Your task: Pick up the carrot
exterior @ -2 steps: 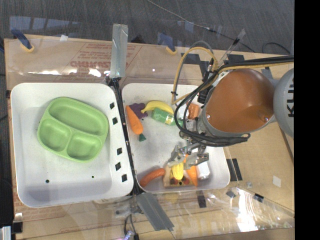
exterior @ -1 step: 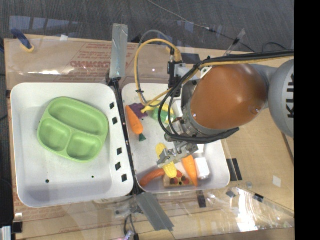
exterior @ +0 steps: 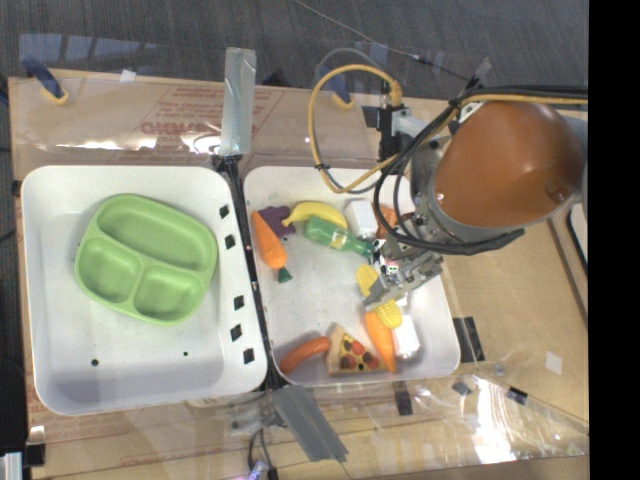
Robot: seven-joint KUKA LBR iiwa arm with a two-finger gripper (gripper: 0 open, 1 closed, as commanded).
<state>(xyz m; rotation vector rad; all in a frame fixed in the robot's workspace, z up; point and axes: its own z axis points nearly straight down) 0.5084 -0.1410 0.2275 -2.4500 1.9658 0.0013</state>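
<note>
2 white bins sit side by side: the left bin [exterior: 40,298] holds a green plate [exterior: 147,258], the right bin [exterior: 300,298] toy food. The carrot [exterior: 270,240] lies near the right bin's left wall, beside a banana [exterior: 315,213]. The gripper [exterior: 400,273] hangs well apart from it by the right wall; its state I cannot tell.

2 bins [exterior: 130,388], 1 plate [exterior: 146,258], 2 carrots [exterior: 269,240]
</note>
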